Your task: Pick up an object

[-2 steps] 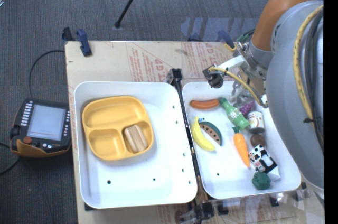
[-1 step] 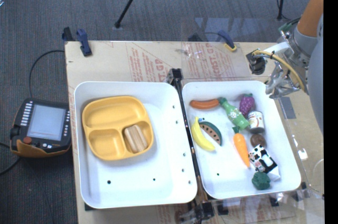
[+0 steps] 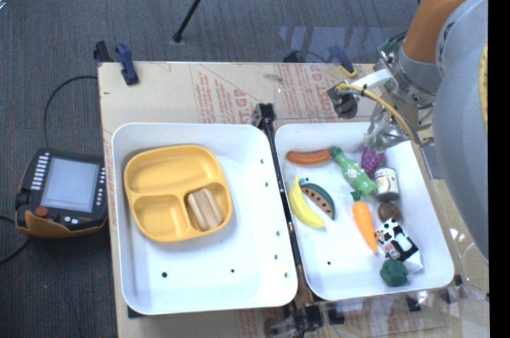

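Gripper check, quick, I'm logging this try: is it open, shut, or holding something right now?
Gripper: cannot be told; it hangs over the far edge of the right bin, above the purple grapes, with nothing visibly held.

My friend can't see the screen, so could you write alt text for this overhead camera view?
A grey robot arm reaches from the right, its pincer over the right bin of toy food: hot dog, green bottle, banana, carrot, grapes. The left bin holds a yellow divided tray.
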Available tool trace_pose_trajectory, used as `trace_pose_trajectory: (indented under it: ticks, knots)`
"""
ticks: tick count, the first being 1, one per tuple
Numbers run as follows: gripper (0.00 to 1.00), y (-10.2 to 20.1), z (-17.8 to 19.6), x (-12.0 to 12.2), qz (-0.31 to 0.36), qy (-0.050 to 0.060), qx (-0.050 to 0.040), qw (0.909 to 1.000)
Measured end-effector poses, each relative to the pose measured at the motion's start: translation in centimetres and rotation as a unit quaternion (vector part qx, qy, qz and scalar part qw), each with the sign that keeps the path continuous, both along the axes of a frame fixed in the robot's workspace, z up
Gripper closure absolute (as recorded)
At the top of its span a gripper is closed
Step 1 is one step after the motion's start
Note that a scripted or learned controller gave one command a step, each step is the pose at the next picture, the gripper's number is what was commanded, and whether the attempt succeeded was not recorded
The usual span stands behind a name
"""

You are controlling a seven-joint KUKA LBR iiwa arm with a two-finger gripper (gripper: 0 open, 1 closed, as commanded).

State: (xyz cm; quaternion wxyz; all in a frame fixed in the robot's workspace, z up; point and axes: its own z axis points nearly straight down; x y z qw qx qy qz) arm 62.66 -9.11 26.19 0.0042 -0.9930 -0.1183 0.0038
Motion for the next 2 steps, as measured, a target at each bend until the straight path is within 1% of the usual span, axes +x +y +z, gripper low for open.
trace_pose_trajectory:
  ticks: [1,2]
  knots:
    - [1.00,5.7,-1.3,0.8,-0.018,-0.001,-0.0003,0.9998]
    - [1.00,-0.3,4.3,1.0,-0.020,-0.004,-0.0026,0.9998]
